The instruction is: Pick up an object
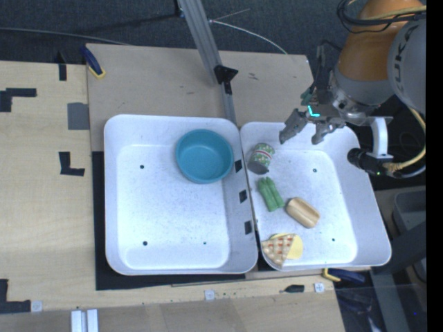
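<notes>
Bins sit side by side on the bench, with their inner edges touching in the middle. The left bin [131, 254] has a blue bowl [203, 155] near its back right corner, and the rest of its floor is bare white. The right bin [360, 244] holds four small things along its left side: a little round can [260, 158] by the back edge, a green thing [270, 194] just below it, a tan bread roll [302, 211] beside that, and a yellow checked piece [282, 247] at the front edge. The right half of this bin is open floor. The gripper [303, 134] hangs over the back edge of the right bin, with its two fingers spread apart and nothing between them. A grey pole [202, 37] leans in from the back. The bench [41, 185] is light wood with black tape marks.
</notes>
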